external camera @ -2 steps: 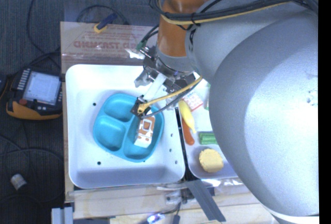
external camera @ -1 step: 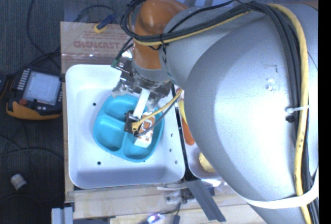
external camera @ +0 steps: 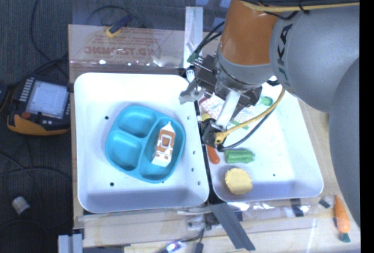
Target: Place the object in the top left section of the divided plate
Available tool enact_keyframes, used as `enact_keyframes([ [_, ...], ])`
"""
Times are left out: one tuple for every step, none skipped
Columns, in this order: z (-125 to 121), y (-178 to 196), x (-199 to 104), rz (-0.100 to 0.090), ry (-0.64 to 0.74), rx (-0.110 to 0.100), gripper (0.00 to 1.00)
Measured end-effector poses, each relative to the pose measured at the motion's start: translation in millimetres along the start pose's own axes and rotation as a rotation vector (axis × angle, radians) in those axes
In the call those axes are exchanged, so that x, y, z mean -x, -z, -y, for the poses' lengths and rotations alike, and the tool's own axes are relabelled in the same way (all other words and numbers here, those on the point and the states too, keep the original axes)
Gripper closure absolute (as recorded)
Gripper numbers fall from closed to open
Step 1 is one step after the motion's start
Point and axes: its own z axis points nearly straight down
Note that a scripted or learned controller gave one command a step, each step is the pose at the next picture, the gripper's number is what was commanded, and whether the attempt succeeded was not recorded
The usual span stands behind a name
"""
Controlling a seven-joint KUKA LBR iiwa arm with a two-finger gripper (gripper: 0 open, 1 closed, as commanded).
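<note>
At the bottom right of the frame, outside the bins, a carrot (external camera: 342,218) is seen lying on the bench edge, out of play. Just above and to its left, in the lower part of the right bin (external camera: 292,152), a yellow disc (external camera: 238,180) is found. A green pod (external camera: 240,156) lies just beside it, and an orange bit (external camera: 214,156) lies by the bin's left wall. These are judged to be loose stock, scattered for picking. Left of centre, the plate (external camera: 123,149) is set in the middle of the left bin (external camera: 87,182), turned at a slant and open to reach from above. A carton (external camera: 164,144) is laid on its side in the plate's right section, its length along the divider, and the two sections to its left are bare. If the carton is the task's object, it is judged to be in the plate but not in the upper left section, so the placing cannot be counted as done. Higher up, over the wall shared by the bins, the gripper (external camera: 204,100) is held above a patterned packet (external camera: 248,113), apart from the carton. Nothing is seen grasped, and whether it is released or clenched cannot be told. Behind it, the arm (external camera: 263,18) is bent in from the upper right
</note>
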Motion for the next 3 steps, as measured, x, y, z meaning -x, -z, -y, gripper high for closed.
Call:
enact_keyframes([
  [-28, -105, -65, 0.001, 0.123, -0.004, 0.00],
  [-97, 16, -30, 0.000, -0.046, 0.000, 0.00],
  [-43, -48, -91, 0.000, 0.155, -0.002, 0.00],
])
